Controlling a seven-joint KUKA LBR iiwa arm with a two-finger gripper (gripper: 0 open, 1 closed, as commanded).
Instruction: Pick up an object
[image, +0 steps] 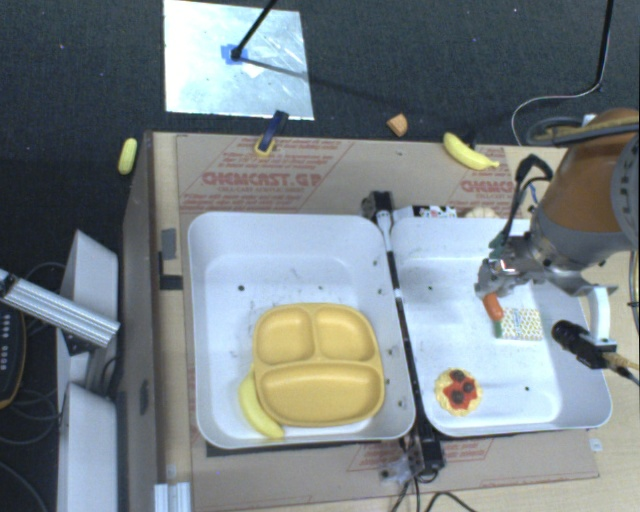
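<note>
A small orange carrot-shaped piece hangs just under the gripper, touching it; whether it is pinched I cannot tell. Just beside it lies a speckled square pad in the right bin. Nearer the bin's front rim sits a round pizza toy, with bare white floor around.

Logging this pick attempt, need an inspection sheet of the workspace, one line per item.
Surface: two shallow white bins, left bin, right bin, on a brown board.
Job's things: orange carrot-like toy, patterned white block, round pizza toy in right bin.
Clutter: yellow divided plastic tray and yellow banana in left bin.
Grippers: gripper just above the carrot toy.
Cables: black cable top right.
Surroundings: second banana, foil sheet beyond the bins.
</note>
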